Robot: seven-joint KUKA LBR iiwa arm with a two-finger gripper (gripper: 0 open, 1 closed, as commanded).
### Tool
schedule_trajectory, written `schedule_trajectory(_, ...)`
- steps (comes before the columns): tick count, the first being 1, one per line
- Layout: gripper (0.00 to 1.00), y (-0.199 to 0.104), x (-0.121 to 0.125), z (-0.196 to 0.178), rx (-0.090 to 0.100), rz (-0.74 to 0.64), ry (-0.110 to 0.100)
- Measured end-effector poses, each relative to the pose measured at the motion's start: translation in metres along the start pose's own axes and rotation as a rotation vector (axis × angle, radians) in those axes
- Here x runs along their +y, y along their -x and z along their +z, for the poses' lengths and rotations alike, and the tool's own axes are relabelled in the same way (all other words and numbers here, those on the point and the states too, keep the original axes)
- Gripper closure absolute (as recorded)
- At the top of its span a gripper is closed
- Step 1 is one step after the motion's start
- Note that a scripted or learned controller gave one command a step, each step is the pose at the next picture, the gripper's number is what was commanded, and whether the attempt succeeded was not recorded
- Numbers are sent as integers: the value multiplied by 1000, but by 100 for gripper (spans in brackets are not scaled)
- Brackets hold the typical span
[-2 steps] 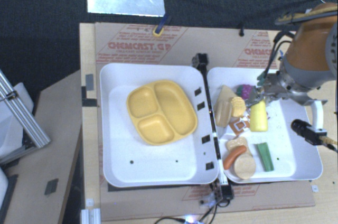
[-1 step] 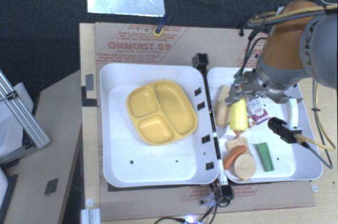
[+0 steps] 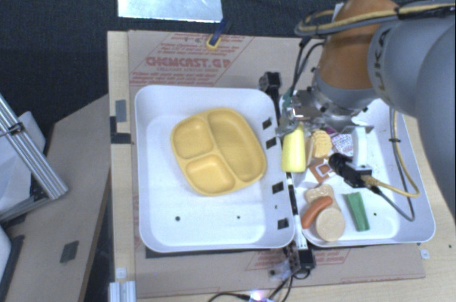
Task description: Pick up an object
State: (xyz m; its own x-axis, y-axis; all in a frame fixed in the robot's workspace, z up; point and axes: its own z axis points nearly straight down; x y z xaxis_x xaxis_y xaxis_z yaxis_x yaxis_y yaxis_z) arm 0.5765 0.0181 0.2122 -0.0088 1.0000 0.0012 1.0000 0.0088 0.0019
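My gripper (image 3: 291,121) hangs over the left edge of the right bin (image 3: 410,222), just under the orange-banded wrist (image 3: 356,44). A smooth yellow oblong toy (image 3: 293,149) hangs upright straight below it, and its top end sits between the fingers. The toy overlaps the wall between the two bins and looks lifted off the floor. The gripper is shut on it.
The left bin (image 3: 157,151) holds a yellow divided plate (image 3: 217,149). In the right bin lie a corn cob (image 3: 322,144), a sausage (image 3: 317,210), a round tan slice (image 3: 330,224), a green stick (image 3: 357,211) and a pink-white packet (image 3: 344,144). A yellow cable (image 3: 392,188) trails across it.
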Motion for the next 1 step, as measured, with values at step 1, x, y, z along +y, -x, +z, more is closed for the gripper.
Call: schedule_trajectory(1, 100, -54, 23, -18, 1, -1, 3)
